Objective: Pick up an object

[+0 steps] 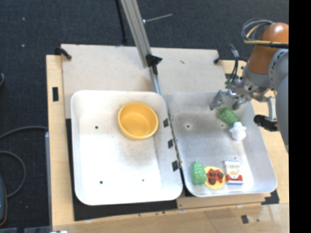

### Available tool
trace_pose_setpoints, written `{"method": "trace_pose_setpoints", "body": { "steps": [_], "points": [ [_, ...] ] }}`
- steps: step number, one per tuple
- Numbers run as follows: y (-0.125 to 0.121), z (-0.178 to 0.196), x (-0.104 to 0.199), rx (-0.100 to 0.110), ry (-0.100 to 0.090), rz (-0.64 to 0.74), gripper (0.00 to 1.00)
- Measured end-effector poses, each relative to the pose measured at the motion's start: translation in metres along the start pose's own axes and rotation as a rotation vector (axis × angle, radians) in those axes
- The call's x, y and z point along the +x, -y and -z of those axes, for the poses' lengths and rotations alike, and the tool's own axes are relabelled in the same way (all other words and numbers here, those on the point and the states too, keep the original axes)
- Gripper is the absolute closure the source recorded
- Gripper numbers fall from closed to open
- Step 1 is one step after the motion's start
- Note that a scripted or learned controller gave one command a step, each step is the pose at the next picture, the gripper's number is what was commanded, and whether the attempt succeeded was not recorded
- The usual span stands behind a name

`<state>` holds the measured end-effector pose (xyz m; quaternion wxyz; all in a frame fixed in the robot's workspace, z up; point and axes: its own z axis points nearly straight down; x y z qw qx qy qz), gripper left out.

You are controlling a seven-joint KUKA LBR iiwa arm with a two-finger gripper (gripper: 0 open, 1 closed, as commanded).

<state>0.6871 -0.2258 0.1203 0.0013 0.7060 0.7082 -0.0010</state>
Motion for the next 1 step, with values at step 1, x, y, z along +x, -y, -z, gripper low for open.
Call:
{"method": "trace_pose_setpoints", "body": {
  "steps": [1],
  "points": [
    [-0.0015,-0.0102,-0.0001,0.012,-0.006,0.003,0.0]
  ]
}}
